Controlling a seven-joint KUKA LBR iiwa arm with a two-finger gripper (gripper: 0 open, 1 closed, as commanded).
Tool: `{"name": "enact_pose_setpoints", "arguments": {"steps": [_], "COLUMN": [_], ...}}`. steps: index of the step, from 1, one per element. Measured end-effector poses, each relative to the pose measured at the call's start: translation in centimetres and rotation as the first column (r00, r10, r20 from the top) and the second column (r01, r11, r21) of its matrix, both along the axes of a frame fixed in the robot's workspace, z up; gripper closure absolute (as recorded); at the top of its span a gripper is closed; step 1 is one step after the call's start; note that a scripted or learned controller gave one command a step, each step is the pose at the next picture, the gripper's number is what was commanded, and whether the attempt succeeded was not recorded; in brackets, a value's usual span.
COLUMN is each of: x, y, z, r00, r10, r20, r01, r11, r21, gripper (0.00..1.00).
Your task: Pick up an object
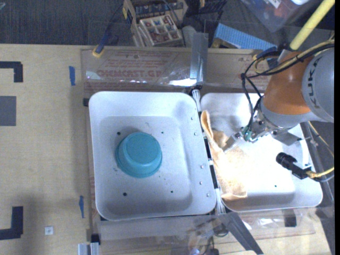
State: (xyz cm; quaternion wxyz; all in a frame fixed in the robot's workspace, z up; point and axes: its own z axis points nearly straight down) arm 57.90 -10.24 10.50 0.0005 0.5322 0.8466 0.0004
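Lifting the tan cloth [227,166] cleanly is our concern: it lies crumpled along the left wall of the right bin [297,198], draped toward that bin's near-left corner. Our gripper [248,134] hangs low by the cloth's far end; we cannot tell how it is set. We judge a pinch on a raised fold best. The blue bowl [139,154] sits mid left bin [106,110].

A robotics lab, probably: a KUKA arm [297,89] with loose cables [255,62] works over two white bins [106,108] on a wooden bench [42,142] marked with black tape [13,70], clutter [156,20] behind
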Motion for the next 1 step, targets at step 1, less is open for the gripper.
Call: {"name": "enact_pose_setpoints", "arguments": {"steps": [1], "x": [6.23], "y": [-0.58], "z": [-1.59], "r00": [1.0], "r10": [0.009], "r20": [0.008], "r01": [-0.009], "r11": [1.0], "r21": [-0.001], "gripper": [0.0]}}
